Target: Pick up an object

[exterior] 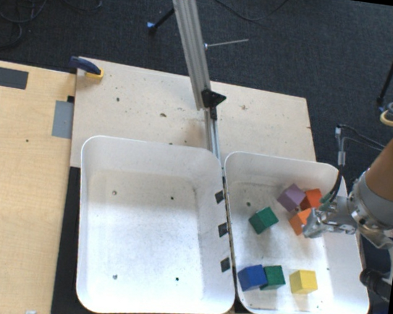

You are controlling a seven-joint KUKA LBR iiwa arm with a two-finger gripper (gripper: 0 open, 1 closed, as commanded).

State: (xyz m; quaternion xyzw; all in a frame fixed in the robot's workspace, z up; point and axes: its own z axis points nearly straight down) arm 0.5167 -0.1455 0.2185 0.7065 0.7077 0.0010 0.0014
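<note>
The gripper (pixel 312 228) is lowered into the right bin (pixel 338 309) against the orange block (pixel 300 219); whether its fingers are clenched cannot be told.

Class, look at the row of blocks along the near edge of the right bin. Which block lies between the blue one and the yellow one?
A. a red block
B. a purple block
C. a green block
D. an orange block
C: in the right bin, a green block sits touching the blue block, with the yellow block farther toward the arm's side.
</note>
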